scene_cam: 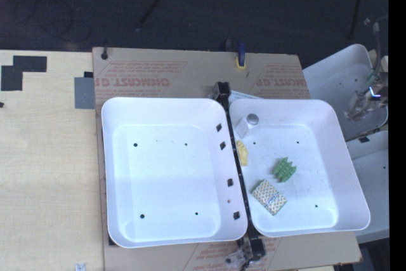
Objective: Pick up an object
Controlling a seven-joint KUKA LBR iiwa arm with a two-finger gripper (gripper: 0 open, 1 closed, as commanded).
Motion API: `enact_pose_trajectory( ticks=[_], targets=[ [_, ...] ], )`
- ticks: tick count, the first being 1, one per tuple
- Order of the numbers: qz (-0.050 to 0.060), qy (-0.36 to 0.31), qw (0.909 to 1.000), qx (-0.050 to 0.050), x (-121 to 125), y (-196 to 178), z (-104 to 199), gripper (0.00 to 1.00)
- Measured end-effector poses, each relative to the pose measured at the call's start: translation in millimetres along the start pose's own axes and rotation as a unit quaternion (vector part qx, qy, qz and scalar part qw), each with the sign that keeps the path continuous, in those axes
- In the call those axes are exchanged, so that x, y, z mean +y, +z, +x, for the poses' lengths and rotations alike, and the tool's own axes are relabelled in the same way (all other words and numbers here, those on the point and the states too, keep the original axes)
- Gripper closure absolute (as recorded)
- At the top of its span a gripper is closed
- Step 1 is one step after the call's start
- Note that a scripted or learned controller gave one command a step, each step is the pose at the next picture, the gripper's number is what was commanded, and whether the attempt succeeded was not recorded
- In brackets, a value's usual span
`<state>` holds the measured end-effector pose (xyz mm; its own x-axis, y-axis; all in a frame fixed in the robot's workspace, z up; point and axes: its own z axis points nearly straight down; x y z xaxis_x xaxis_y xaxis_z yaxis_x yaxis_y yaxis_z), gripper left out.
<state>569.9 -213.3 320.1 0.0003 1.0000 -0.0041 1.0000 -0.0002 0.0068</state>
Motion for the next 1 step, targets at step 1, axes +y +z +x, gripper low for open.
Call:
enact_pose_trajectory(
  ticks=[1],
  targets=[
    [0.001, 0.000, 1.0000, 0.001, 5.4, -53.4, -1.4, 1.00]
  ],
)
